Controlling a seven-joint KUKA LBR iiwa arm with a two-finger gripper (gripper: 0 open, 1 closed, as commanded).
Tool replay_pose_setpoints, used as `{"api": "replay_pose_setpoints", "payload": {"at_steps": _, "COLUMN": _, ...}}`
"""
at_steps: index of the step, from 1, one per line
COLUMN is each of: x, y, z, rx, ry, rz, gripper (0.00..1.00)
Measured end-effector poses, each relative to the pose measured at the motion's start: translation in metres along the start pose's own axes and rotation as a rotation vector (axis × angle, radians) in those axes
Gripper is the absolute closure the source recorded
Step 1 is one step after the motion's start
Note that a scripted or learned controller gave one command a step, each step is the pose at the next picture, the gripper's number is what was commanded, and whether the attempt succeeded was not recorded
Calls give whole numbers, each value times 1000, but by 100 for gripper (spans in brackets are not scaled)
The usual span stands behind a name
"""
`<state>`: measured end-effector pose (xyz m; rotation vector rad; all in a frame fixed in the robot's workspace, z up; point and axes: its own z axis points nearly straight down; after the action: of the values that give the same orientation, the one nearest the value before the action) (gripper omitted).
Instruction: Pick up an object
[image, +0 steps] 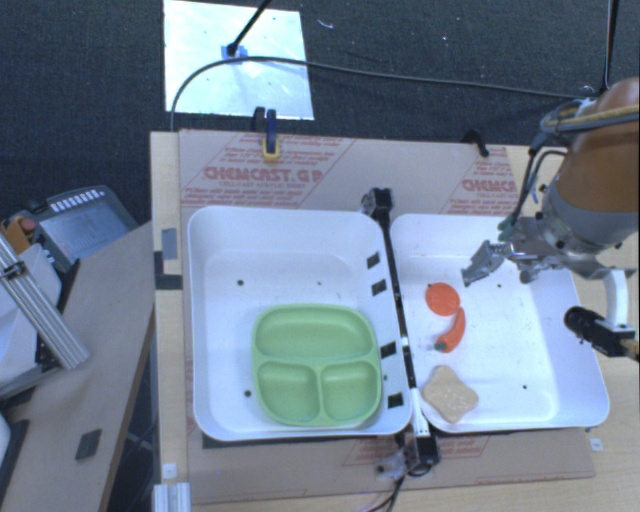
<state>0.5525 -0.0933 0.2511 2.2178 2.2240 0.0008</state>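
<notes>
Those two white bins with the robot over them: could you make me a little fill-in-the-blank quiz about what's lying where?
1. The green divided plate lies in the ____ bin.
2. The carrot lies in the right bin, just below a round ____ piece.
3. The bread slice lies near that bin's front-____ corner.
4. The gripper hangs over the ____ bin.

Missing words: left; orange; left; right

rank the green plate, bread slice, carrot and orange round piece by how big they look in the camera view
1. green plate, by far the largest
2. bread slice
3. carrot and orange round piece: these look close in size, the carrot longer and thinner, so I won't rank them
</notes>
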Motion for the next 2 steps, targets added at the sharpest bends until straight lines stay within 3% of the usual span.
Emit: {"api": "replay_pose_setpoints", "payload": {"at_steps": 2, "x": -9, "y": -4, "z": 111, "rx": 4, "ry": 1, "rz": 2, "gripper": 0}}
